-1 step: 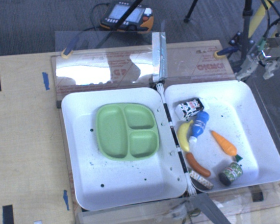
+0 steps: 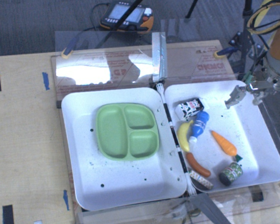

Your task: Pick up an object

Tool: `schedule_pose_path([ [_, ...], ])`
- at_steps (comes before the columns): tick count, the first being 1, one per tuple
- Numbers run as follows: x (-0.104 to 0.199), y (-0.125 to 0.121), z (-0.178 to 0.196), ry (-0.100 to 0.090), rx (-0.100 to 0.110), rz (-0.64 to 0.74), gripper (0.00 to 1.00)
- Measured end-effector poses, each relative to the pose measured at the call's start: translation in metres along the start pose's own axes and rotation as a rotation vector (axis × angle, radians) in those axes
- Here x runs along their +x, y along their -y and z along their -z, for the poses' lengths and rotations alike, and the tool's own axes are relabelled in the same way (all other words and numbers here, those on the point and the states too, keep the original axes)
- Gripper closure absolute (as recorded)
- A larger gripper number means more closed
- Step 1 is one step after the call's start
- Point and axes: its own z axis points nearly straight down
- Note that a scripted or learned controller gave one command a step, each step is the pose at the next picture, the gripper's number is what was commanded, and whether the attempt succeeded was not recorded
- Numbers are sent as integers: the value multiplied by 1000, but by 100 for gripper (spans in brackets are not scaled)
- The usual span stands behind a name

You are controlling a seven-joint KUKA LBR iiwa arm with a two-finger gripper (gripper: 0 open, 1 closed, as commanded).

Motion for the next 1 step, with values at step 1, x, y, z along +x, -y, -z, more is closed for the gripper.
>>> schedule_pose_path([
  [1,15,78,-95,-1,0,88,0],
])
